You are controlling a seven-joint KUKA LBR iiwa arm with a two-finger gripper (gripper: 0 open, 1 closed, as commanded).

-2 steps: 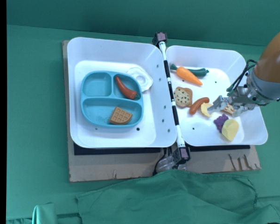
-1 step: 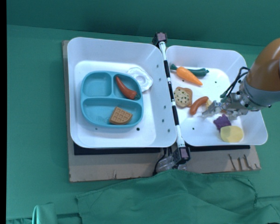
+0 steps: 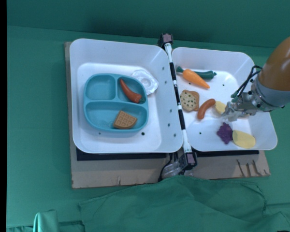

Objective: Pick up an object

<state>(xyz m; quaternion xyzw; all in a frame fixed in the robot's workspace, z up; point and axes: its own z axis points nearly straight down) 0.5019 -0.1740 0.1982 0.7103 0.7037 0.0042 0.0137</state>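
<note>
My gripper [image 3: 230, 111] hangs low over the right bin [image 3: 241, 62], just right of a small yellow piece [image 3: 220, 107] and above a purple grape bunch [image 3: 225, 132]. A pale yellow potato-like piece [image 3: 243, 139] lies at the bin's front right. A sausage [image 3: 205, 108], a cookie [image 3: 189, 100] and a carrot [image 3: 195, 78] lie further left in the same bin. Nothing is visible between the fingers.
The left bin [image 3: 87, 139] holds a teal divided plate [image 3: 94, 116] with a red-brown sausage [image 3: 130, 91] and a waffle [image 3: 124, 120] in its compartments, plus a clear plastic item [image 3: 146, 80] at the plate's upper right. A black and white divider [image 3: 177, 95] separates the bins.
</note>
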